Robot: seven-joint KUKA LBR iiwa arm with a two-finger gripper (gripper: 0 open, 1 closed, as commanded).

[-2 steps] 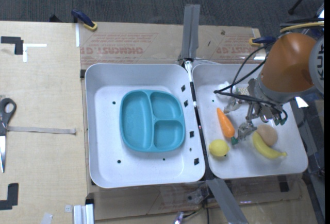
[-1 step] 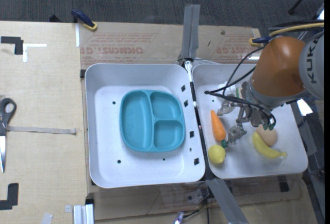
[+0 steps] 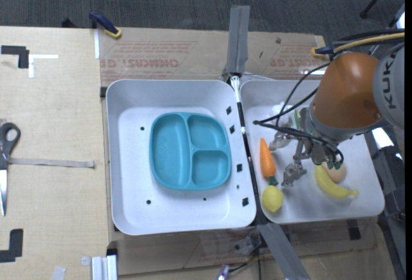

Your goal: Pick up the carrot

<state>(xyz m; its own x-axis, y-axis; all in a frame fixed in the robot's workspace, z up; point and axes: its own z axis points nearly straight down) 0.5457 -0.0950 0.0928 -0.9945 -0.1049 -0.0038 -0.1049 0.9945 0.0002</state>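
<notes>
The carrot is orange with a green stub at its near end. It lies in the right bin close to the bin's left wall, pointing away from the camera. My gripper hangs low over the bin floor just right of the carrot, a small gap apart from it. The arm's orange band looms above and hides the back of the bin.
A yellow lemon sits just in front of the carrot. A banana and a pale round fruit lie right of the gripper. The left bin holds a blue divided plate. Scissors lie on the bench at far left.
</notes>
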